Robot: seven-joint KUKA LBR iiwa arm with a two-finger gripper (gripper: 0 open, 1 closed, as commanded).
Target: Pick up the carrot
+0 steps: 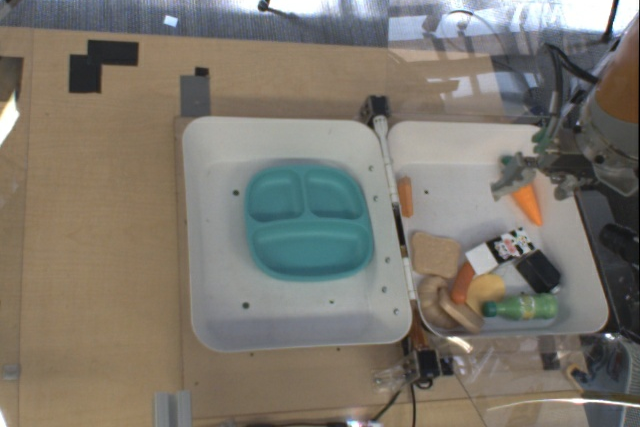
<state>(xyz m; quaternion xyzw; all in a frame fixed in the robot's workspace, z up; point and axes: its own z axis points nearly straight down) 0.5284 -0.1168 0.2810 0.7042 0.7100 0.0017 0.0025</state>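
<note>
White plastic bins sit side by side on my bench. From my seat the left bin [200, 245] carries a teal divided plate [308, 220] in its middle. The right bin [450, 160] is the busy one. Along its left wall lies a small orange stick [405, 194]. Lower down I see a slice of toast [435, 254], a tan roll [448, 308] beneath it, a yellow piece [487, 288] with something reddish beside it, a green bottle [520, 307] lying on its side, and a black and white box [516, 248] next to a dark block [538, 270]. That cluster crowds the lower part of the bin, apart from the carrot.

I see the carrot [527, 202] in the upper right part of the right bin, its tip pointing down and its green top [511, 178] up toward the claw. The arm [612, 115] reaches in from the right, and its claw [548, 167] sits right at the carrot's leafy end. The metal parts overlap the greens, so I cannot tell how far the claw is open, or whether it grips the carrot at all.
</note>
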